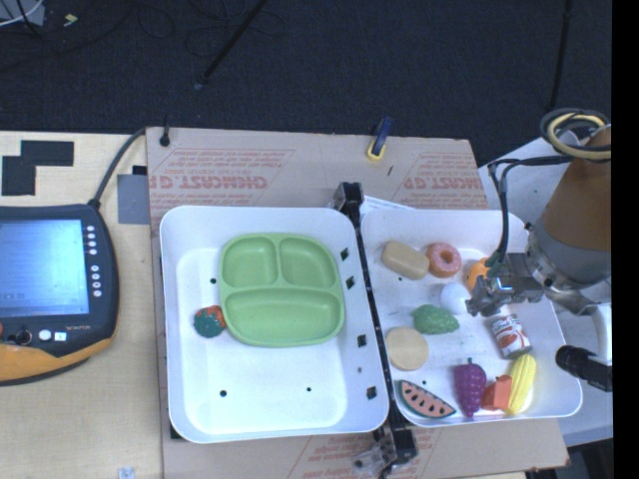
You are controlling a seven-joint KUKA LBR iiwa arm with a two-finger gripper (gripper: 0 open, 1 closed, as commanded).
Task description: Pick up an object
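My gripper [486,298] hangs low over the right bin [544,392], near its right side. Its dark fingers sit just above a small red-and-white can [510,334] lying in the bin. Nothing shows between the fingers. Left of the gripper lie a pink donut [443,259], a tan bread piece [404,259], a green leafy piece [435,318] and a round beige disc [406,347]. An orange item [476,268] peeks out beside the gripper. Along the bin's front lie a watermelon slice [427,399], purple grapes [469,380] and yellow corn [521,380].
The left bin [200,397] holds a green divided plate [281,289] with a strawberry [209,321] at its left. A tablet-like pendant [50,277] rests on the bench at far left. A black divider [364,297] runs between the bins.
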